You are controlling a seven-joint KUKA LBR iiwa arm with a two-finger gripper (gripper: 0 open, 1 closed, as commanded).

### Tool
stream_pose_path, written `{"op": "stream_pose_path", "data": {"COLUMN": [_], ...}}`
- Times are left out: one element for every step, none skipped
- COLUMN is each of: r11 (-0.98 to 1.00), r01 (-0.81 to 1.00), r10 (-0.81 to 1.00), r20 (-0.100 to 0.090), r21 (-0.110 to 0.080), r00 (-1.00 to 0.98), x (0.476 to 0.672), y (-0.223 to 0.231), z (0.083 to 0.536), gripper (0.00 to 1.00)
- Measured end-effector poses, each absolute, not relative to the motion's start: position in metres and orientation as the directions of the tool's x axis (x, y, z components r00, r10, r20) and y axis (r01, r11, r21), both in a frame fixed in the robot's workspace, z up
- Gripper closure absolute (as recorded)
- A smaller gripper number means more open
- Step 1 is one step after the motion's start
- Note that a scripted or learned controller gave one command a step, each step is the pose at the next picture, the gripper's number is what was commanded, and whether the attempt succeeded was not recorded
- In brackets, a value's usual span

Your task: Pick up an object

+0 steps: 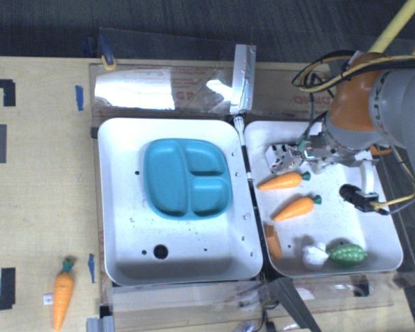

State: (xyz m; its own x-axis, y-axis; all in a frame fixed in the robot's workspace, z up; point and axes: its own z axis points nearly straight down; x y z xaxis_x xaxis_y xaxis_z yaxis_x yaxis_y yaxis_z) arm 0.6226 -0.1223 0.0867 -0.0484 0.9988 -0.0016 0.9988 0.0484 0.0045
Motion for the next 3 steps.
{"op": "stream_pose_path", "data": {"r11": [0.090,0.088,0.110], "r01": [0.996,0.996,0.994], "r10": [0.996,0.996,0.994], "r20": [-0.001,-0.003,0.001], "r21": [0.004,0.012,0.010], "r00": [-0.090,-0.088,-0.110], "x": [0.556,0.559,0.616], "y": [-0.112,-0.112,-0.054], "z": [0.087,0.099,0.189], "gripper": [0.00,1.00,1.00]}}
